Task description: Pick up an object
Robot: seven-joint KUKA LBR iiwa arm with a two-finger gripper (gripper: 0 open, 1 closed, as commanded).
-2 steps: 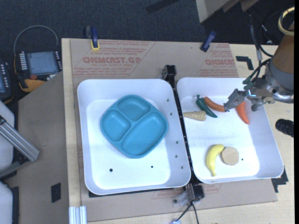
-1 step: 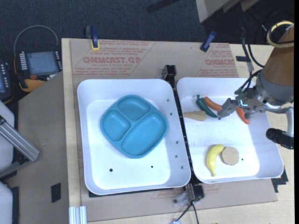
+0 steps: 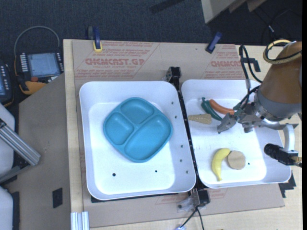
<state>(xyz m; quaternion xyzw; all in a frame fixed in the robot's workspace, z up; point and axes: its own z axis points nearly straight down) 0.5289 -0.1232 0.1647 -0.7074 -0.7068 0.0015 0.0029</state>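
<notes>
Two shallow white bins side by side on a cardboard-covered bench (image 3: pixel 144 56). In the left bin (image 3: pixel 91 143), a blue divided plate (image 3: pixel 137 128) with three compartments, flat near the middle. In the right bin (image 3: pixel 249 176), four small items: a yellow banana (image 3: pixel 219 162) toward the near edge, touching a round tan disc (image 3: pixel 236 160) just beside it on the right; farther back, a tan cone-shaped piece (image 3: pixel 200 119) lying close to the wall shared with the left bin; behind that cone, an orange carrot with a green end (image 3: pixel 218 107). Gripper (image 3: pixel 229 122) hanging over the right bin, between the carrot and the banana, just right of the cone; dark fingers spread apart, nothing between them, one fingertip close to the carrot's right end, contact impossible to judge. Grey arm with orange band (image 3: pixel 283 80) coming in past the right bin's far right side. Blue clamps (image 3: pixel 97 38) at the bench's back edge, beyond both bins.
</notes>
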